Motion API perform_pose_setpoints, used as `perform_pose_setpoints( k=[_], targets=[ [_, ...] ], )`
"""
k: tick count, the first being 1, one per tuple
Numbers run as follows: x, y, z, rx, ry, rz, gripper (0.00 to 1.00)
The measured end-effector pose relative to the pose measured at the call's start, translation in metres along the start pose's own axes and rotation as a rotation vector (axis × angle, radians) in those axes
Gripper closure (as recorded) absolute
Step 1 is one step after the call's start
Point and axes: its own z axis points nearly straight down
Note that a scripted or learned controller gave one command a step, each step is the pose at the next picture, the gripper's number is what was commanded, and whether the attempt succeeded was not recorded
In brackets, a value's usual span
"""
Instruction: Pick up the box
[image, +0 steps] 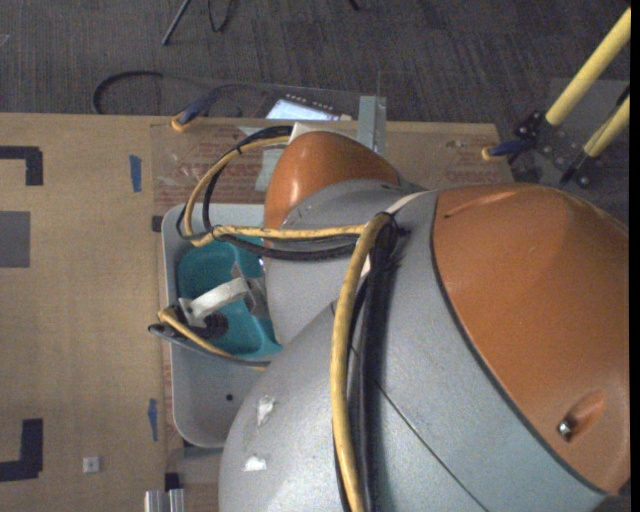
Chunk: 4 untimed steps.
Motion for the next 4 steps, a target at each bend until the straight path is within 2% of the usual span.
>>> perform_pose_setpoints(
  k=[1, 2, 3, 4],
  targets=[
    [0.025, 0.008, 0.053, 0.001, -0.001, -0.108, 1.00],
    [0.012, 0.005, 0.053, 0.001, -0.002, -0.069, 1.00],
    [-0.040, 0.058, 0.092, 0.002, 0.005, -0.011, 1.00],
    [-0.040, 0.056, 0.083, 0.005, 0.001, -0.017, 1.00]
  ],
)
